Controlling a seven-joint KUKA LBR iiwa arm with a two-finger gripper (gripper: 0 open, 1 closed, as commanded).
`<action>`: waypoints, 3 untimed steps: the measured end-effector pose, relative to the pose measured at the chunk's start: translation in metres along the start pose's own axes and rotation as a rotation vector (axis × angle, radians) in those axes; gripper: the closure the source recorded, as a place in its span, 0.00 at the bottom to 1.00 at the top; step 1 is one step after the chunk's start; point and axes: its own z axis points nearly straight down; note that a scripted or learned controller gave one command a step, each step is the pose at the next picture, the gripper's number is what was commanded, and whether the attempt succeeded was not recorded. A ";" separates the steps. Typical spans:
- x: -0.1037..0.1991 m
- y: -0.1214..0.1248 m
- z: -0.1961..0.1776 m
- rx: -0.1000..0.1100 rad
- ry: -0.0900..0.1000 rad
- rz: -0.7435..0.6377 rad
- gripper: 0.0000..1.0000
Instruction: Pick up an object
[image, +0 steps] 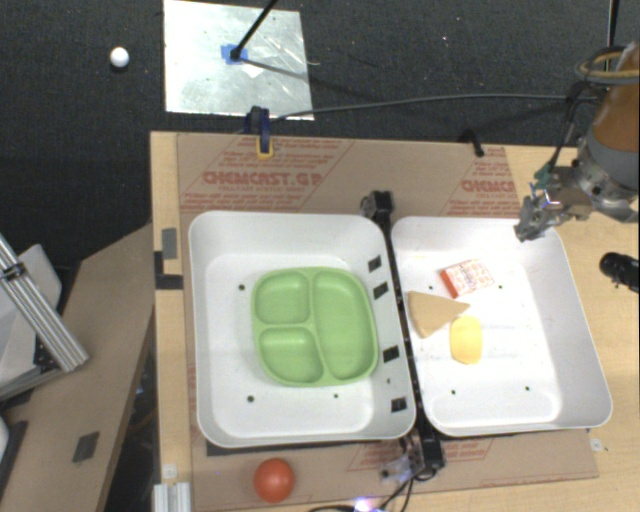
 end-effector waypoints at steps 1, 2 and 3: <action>0.044 -0.014 -0.001 0.000 0.000 0.000 1.00; 0.099 -0.038 0.015 0.003 0.001 0.000 1.00; 0.153 -0.054 0.031 0.002 0.001 -0.001 1.00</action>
